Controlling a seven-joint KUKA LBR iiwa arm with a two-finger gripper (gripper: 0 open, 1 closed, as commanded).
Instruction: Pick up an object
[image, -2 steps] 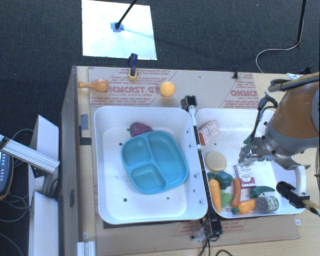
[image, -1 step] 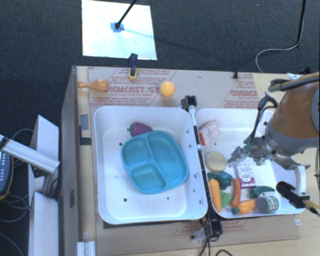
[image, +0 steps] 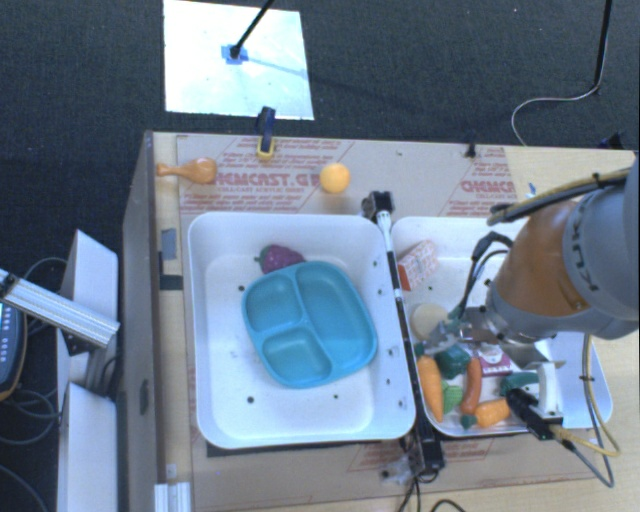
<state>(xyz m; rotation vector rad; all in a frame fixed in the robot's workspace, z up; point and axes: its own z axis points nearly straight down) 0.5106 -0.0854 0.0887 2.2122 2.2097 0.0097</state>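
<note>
Note that the arm (image: 560, 270) enters from the right and covers most of the right bin (image: 450, 240), so much of that bin's contents is hidden from you. The hand (image: 462, 340) sits low over the clutter in the right bin; you cannot tell whether it is spread or pressed together, because the wrist body and cables mask it. Nothing is visibly pinched. The candidate objects lie in the right bin: an orange carrot (image: 430, 385) near the divider, a second orange piece (image: 491, 411) at the front wall, a dark green item (image: 455, 362) directly beside the hand, a pale round object (image: 428, 320) and a red-and-white packet (image: 418, 263) toward the rear. The items under the wrist are too crowded to identify. In the left bin (image: 215, 400) you see a blue divided tray (image: 308, 322), tilted in plan, with a purple object (image: 280, 258) just behind it, partly cut off by the tray's rim. The counter (image: 290, 170) is bare printed board; an orange ball (image: 334, 178) and a tan wooden piece (image: 190, 171) rest on it behind the bins. Dark carpet (image: 80, 100) surrounds the counter, with a pale sheet (image: 270, 80) lying on it beyond.
</note>
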